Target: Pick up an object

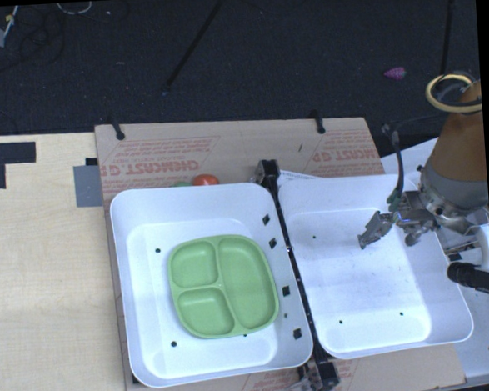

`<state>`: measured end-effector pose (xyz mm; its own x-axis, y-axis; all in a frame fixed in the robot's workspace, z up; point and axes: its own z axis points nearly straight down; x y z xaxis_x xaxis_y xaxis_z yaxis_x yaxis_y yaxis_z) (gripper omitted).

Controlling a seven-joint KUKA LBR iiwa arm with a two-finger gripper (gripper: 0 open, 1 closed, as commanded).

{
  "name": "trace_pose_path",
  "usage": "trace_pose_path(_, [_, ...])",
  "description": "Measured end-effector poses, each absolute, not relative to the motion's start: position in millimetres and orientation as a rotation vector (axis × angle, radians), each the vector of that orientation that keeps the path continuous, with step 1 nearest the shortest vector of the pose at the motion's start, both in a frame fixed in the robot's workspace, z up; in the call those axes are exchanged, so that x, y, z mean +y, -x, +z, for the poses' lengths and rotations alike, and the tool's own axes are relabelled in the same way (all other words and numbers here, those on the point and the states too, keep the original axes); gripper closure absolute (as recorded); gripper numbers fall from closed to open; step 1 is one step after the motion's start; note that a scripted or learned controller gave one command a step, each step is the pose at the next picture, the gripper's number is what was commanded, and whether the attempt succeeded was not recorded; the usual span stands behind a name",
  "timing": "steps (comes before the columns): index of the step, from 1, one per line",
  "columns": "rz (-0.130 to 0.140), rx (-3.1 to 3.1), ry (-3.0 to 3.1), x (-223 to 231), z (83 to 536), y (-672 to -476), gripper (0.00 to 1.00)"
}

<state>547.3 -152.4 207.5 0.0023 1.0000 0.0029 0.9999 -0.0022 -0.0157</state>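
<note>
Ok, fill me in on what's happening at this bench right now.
A grey robot arm reaches in from the right, and its gripper sits over the right bin, near that bin's upper right part, with nothing seen between its fingers. The job is to pick up an object. A green divided plate lies flat in the left bin, untouched and well away from the gripper. Something small and red-orange sits just beyond the left bin's far rim.

We see the gripper (390, 229) over the right bin (379, 323), near its far right side, fingers spread, nothing between them. Left bin (139, 240) holds a green divided plate (223, 285), three compartments, lying flat. Small red-orange thing (205, 181) sits behind the left bin's far rim, on cardboard (225, 154).
</note>
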Motion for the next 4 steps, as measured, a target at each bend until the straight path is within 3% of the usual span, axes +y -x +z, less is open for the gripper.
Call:
trace_pose_path(1, [0.003,-2.219,2.219,-152.4,214.8,-550.0,0.00])
trace_pose_path(3, [0.005,-2.216,2.216,-140.3,96.6,-541.4,0.00])
trace_pose_path(4, [0.003,-2.215,2.223,-139.9,87.2,-541.0,0.00])
